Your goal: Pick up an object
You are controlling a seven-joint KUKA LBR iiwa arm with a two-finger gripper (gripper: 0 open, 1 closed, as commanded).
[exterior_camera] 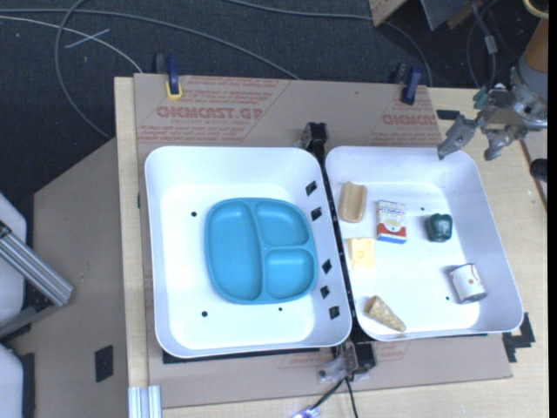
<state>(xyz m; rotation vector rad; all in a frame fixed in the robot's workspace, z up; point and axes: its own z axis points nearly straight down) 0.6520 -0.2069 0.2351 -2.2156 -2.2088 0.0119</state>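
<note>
Nearest the lens sat the tan wedge [384,313], low in the right bin [487,242], close to its front rim; no single target was set, so any of that bin's pieces would have served. Up at the bin's far right corner hung the pincer [475,139], fingers spread wide, gripping nothing, above the rim rather than over any item; it was well apart from everything it might take. Best bet, by the look of it, was the dark green lump [439,227], nearest the arm and standing clear of its neighbours; the pincer would have needed to come in over it, square up, then drop straight. A small red-and-white box [392,221] lay just left of it; a yellow square [361,253] and a tan roll [352,202] sat near the divider; a white can [467,283] lay tipped by the right wall, likely to roll. Over in the left bin [174,259] rested a blue divided plate [260,249]; blue clamps [173,75] pinned the board to the tabletop [87,233].
</note>
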